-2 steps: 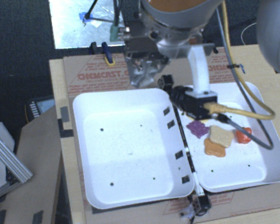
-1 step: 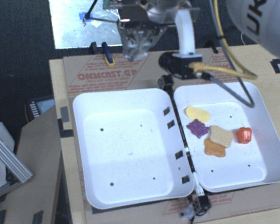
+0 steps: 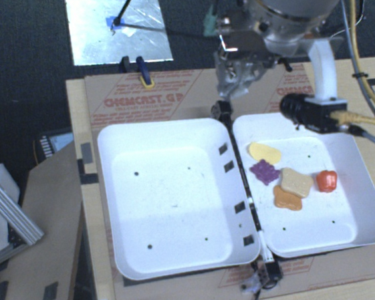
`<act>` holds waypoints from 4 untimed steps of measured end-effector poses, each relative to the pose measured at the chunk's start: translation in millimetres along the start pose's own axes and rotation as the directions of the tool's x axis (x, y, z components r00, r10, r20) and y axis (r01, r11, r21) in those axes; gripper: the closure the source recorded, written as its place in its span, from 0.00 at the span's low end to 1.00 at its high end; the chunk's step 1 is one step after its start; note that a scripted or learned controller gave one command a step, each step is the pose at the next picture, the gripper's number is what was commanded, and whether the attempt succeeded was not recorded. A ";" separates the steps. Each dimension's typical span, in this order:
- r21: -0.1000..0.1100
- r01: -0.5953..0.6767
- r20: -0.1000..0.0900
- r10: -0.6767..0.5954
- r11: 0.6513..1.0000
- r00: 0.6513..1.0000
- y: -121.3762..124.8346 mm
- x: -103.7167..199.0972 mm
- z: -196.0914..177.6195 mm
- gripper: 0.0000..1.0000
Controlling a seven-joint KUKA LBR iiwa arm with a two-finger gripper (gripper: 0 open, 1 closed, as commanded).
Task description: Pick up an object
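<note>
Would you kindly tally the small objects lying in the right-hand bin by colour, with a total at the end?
Yellow: 1, the yellow piece
Purple: 1, the purple piece
Tan: 1, the tan piece, resting partly on the orange one
Orange: 1, the orange piece
Red: 1, the red piece
Total: 5, all in the right bin

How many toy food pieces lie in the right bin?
5. Yellow piece at the back, purple piece before it, tan piece partly on the orange piece, red piece rightmost. None seems hidden.
</note>
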State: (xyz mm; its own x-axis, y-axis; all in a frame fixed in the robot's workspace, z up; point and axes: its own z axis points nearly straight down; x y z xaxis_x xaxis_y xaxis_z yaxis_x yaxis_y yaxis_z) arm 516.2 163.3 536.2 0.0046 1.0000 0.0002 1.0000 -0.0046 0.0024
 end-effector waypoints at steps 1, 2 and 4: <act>0.012 0.012 0.003 -0.012 1.000 1.000 12.2 50.5 123.3 1.00; -0.013 0.011 -0.008 -0.011 1.000 1.000 11.6 68.6 -6.9 1.00; -0.010 0.008 -0.005 -0.008 1.000 1.000 60.9 71.4 102.4 1.00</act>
